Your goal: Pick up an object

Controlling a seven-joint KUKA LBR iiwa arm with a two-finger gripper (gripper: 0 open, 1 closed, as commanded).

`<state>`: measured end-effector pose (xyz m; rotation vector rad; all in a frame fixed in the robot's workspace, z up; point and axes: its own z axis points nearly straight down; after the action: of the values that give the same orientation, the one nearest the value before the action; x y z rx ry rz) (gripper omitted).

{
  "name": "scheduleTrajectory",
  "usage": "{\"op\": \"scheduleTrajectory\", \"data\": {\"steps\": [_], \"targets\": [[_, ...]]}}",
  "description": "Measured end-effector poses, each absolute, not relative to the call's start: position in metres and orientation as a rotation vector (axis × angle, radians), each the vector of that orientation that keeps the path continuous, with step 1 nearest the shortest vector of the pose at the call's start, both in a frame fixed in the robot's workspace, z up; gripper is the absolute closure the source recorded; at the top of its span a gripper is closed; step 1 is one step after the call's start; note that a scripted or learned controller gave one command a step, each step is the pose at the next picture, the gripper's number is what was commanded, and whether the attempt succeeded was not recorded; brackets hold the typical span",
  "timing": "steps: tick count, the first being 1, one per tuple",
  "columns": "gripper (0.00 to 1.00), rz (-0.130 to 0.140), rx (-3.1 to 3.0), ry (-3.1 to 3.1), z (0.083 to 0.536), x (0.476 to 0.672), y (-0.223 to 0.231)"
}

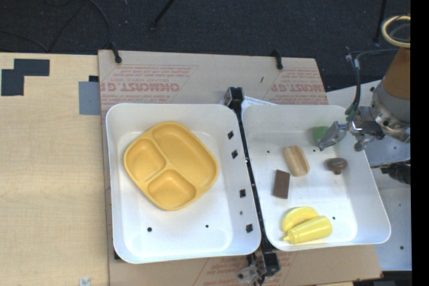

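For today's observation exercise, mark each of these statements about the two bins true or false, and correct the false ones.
1. The yellow divided plate lies in the left bin. True.
2. The yellow toy lies in the left bin. False: it lies in the right bin.
3. The brown block lies beside the tan bread roll. True.
4. The pincer is over the left bin. False: it is at the right bin's far right side.

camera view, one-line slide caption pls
Gripper hovers over right bin near a green item; yellow tray in left bin.
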<state>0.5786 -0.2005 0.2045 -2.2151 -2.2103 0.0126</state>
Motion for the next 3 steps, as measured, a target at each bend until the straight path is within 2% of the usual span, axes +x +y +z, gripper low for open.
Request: {"op": "scheduleTrajectory", "data": {"steps": [1, 2, 3], "targets": [[0.0, 0.001, -2.22, -2.222, 0.212, 0.582, -0.2], [0.0, 0.005, -2.218, -2.218, 0.168, 0.584, -0.203], [0.0, 0.006, -2.217, -2.216, 0.104, 0.585, -0.204]]}}
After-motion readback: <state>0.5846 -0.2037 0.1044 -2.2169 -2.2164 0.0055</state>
